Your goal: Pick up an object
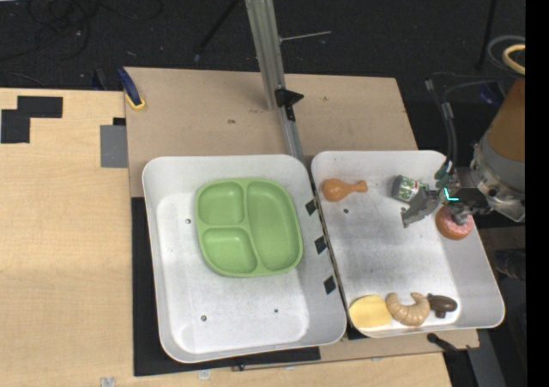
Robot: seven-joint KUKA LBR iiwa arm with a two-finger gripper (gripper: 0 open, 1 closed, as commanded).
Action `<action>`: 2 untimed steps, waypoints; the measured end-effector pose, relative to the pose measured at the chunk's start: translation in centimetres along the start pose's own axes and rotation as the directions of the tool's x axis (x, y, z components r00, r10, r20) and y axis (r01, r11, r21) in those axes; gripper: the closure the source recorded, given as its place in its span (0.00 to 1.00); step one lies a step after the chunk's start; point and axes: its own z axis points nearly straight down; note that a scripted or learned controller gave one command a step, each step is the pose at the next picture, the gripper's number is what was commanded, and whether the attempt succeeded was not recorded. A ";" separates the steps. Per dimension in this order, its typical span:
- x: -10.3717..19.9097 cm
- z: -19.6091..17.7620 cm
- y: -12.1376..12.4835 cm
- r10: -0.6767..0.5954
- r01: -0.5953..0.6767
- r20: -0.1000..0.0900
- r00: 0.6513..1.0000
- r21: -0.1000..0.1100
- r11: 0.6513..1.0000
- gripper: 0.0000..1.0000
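Note:
My gripper (419, 208) hangs over the upper right part of the right bin (386, 248), reaching in from the right. A small silver and green object (406, 187) lies just to its upper left, close to it or touching it; I cannot tell which. A red and pink ring-shaped toy (454, 226) sits just right of the gripper by the bin's right wall. An orange drumstick-shaped toy (341, 190) lies near the bin's upper left corner. Nothing is visibly held.
Along the right bin's front edge lie a yellow piece (370, 313), a tan curled toy (408, 309) and a dark brown piece (443, 304). The left bin (171, 308) holds a green divided plate (249, 226). A metal post (267, 42) stands behind the bins.

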 end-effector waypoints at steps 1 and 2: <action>0.0 0.0 0.0 0.000 0.000 0.000 1.000 -0.001 1.000 0.00; 0.7 6.2 0.3 0.000 0.000 -0.001 1.000 0.006 1.000 0.00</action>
